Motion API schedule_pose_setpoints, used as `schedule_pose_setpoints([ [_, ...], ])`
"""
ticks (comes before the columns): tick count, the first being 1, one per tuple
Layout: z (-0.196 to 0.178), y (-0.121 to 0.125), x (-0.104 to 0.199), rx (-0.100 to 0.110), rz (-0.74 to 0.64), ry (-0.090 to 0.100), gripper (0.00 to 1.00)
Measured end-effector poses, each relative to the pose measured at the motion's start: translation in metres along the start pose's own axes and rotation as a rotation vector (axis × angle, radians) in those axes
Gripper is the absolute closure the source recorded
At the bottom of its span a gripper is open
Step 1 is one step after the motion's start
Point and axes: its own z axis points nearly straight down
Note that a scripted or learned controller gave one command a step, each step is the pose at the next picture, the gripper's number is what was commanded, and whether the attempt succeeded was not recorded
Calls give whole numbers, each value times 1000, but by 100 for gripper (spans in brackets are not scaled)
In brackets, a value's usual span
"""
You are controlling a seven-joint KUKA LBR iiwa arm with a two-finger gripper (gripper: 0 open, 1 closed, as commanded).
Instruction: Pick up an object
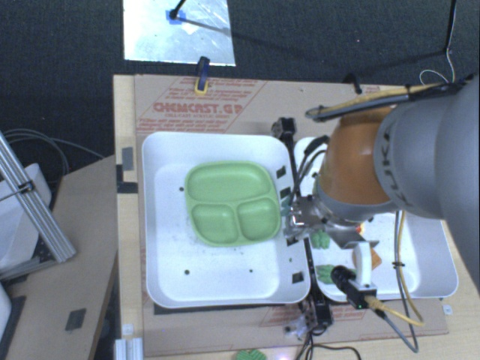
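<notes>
Two white bins: left bin (161,223) holds smooth green three-compartment tray (229,202), frame centre, open floor around. Gripper state: cannot tell.

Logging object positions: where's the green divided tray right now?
The green divided tray lies flat in the left bin, toward its upper right part, close to the wall shared with the right bin, just left of the arm's wrist.

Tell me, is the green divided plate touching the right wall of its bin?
Apart. The camera view shows white bin floor between the green divided plate and that wall.
</notes>
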Motion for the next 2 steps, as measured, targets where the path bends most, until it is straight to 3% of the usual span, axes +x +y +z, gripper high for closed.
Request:
schedule_pose_setpoints([
  [1, -8, 25, -57, -5, 12, -4, 100],
  [2, -7, 24, -54, -3, 7, -2, 0],
])
